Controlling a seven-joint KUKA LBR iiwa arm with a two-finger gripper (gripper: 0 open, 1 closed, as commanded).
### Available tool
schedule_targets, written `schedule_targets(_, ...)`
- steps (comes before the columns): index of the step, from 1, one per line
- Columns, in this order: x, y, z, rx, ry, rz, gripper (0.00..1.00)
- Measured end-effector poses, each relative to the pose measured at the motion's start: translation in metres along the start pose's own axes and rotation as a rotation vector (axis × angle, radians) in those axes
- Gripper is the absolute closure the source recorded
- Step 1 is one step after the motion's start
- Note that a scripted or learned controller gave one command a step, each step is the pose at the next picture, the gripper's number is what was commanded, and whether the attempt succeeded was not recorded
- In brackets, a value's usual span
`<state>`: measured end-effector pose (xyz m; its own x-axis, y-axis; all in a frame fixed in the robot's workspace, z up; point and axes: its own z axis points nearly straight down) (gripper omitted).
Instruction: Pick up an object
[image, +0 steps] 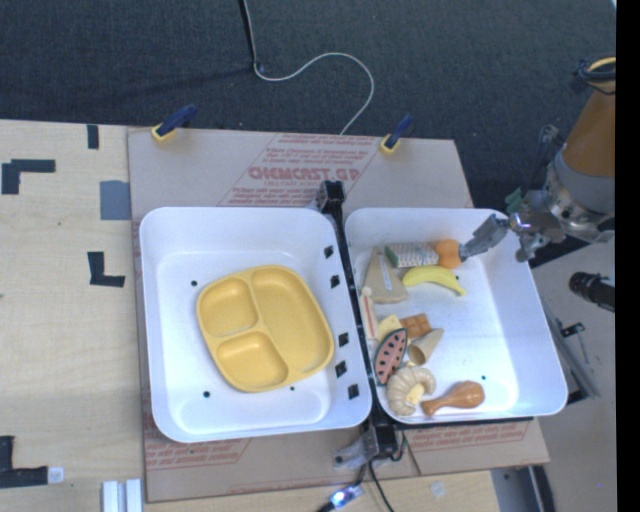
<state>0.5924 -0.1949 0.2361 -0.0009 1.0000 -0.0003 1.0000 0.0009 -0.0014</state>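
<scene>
A cardboard sheet (300, 175) lies on the bench (60, 300), held by two blue-and-yellow clamps (173, 122) at its far edge. A white cable (320, 65) loops over the dark carpet (120, 50) behind

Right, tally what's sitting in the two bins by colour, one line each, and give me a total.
Yellow: 2, the divided plate and the banana
Orange: 1, the carrot piece
Brown or tan: 3, the drumstick, cone and wedge
Red: 1, the watermelon slice
Cream: 1, the knobbly piece
Total: 8 clearly told apart
</scene>
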Motion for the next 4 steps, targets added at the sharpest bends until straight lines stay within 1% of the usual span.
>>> schedule_targets(1, 0.006, -0.008, 0.049, 0.005, 0.001, -0.001, 0.00)
schedule_targets(2, 0.005, -0.003, 0.095, 0.003, -0.001, -0.001, 0.00)
schedule_targets(3, 0.006, -0.004, 0.149, 0.005, 0.000, -0.001, 0.00)
schedule_targets(4, 0.007, -0.003, 0.136, 0.001, 0.001, -0.002, 1.00)
